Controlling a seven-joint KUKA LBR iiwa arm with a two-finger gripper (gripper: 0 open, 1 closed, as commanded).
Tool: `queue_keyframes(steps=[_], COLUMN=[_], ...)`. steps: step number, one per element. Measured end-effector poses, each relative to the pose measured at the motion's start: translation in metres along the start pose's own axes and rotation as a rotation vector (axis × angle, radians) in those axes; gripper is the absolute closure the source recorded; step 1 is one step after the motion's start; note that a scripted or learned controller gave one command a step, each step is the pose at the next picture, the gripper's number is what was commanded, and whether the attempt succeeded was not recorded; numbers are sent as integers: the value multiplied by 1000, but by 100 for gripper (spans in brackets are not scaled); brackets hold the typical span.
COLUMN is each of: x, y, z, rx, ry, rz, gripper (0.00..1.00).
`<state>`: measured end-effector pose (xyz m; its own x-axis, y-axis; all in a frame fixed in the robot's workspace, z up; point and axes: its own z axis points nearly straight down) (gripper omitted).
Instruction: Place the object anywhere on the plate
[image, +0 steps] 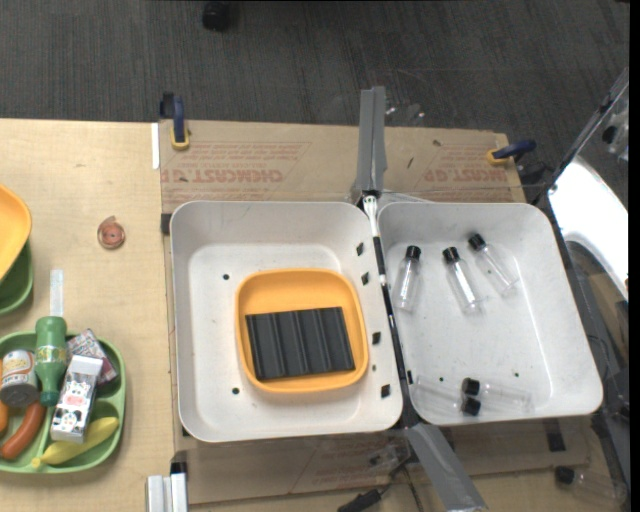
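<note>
One fixed camera looks down at a slant on both white bins (200, 420) from above the bench (80, 180).

Orange square plate (300, 290) in left bin, dark ribbed slab (299, 341) flat on it — five clear black-capped vials (461, 279) lying scattered in right bin, two near front edge.

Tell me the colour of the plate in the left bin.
Orange-yellow plate, with a dark grey ribbed slab on it; camera view.

Orange plate (300, 290), seemingly dark-grey ribbed insert (299, 340)
</note>
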<state>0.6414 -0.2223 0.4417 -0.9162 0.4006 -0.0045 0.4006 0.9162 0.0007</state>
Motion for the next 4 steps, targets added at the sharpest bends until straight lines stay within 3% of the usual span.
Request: queue_keyframes(steps=[1,2,3,4], x=[81,81,107,141], y=[-31,-32,-46,-61], z=[-1,-1,40,72], rx=[-1,-1,-2,-3], ry=[2,2,2,2], rz=[-263,-264,-715,-838], gripper=[100,0,0,0])
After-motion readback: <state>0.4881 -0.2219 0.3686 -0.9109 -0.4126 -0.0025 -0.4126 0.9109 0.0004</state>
